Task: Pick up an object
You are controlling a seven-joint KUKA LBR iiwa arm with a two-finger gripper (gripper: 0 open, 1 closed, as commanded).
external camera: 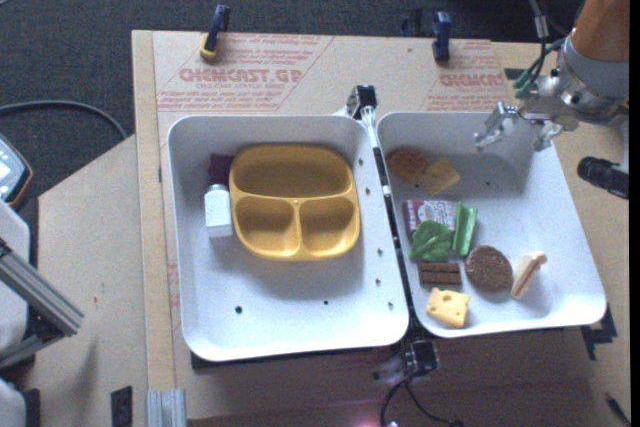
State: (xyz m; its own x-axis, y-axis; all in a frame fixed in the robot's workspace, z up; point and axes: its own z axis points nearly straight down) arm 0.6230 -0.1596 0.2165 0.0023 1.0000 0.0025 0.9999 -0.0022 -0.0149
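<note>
Toy food [455, 245] heaped low in right bin [560, 195], loose for easy picking. Gripper [517, 128] poised over that bin's far edge, fingers [492, 132] spread apart, clamped on nothing; yellow tray [295, 200] parked in left bin [190, 245].

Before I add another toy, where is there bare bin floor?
Left bin: bare strip in front of the yellow tray. Right bin: bare upper right, under the gripper. Its front left is crowded.

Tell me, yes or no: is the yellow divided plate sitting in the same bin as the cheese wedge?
No. The yellow divided plate lies in the left bin, while the cheese wedge is in the right bin.
</note>
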